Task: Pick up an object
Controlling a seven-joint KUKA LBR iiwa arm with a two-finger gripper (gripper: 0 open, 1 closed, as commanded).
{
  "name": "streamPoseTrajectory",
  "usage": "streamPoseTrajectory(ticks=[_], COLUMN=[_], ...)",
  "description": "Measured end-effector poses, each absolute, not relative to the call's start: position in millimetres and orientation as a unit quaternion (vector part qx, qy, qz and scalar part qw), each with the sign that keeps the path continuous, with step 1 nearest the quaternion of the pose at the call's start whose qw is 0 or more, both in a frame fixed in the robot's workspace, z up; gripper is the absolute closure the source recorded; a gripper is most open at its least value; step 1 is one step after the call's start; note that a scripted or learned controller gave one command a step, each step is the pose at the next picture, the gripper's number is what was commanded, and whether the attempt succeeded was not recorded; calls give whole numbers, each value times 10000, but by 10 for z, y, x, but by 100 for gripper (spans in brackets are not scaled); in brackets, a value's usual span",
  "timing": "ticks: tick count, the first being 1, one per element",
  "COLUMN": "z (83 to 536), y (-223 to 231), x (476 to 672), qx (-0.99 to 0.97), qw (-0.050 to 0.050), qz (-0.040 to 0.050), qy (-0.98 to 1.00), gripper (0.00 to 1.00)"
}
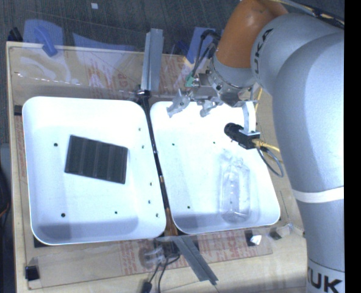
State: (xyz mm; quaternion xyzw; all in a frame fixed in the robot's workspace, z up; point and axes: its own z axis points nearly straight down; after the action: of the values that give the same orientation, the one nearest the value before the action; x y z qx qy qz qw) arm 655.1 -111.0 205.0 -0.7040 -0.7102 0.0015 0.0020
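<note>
Nearest the camera, at the bench's (77, 267) front edge, a grey metal bracket (193, 258) juts out below the seam between the two bins. Behind it sit two shallow white bins side by side. The right bin (186, 212) holds one thing: a clear plastic bottle (234, 188), lying on its side lengthwise in the near right part of that bin, hard to make out against the white floor. The left bin (40, 212) also holds one thing: a dark ribbed rectangular pad (97, 159), lying flat and slightly skewed near the bin's middle. Farther back, over the far edge of the right bin, hangs the single gripper (193, 105), its two pale fingers spread apart with nothing between them. The bottle lies well apart from it, toward the camera and somewhat to the right, while the pad lies in the other bin, off to the left. A small black fitting (240, 135) with a yellow-tipped cable sticks out from the wrist between gripper and bottle. Above the gripper comes the orange band (244, 29), and the grey arm (308, 121) fills the right side.
</note>
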Motion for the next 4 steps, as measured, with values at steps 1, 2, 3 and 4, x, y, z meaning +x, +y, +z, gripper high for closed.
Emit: streamPoseTrajectory(ticks=[1,2,3,4], z=[3078,3172,4434,3235], y=[-1570,-1536,-1828,-1196], x=[6572,6581,6571,6548], qx=[-8048,-8016,-7832,-8446], qw=[-4,8,-9,19], qz=[1,10,-2,20], qy=[-5935,-5979,-6217,-5354], gripper=[0,100,100,100])
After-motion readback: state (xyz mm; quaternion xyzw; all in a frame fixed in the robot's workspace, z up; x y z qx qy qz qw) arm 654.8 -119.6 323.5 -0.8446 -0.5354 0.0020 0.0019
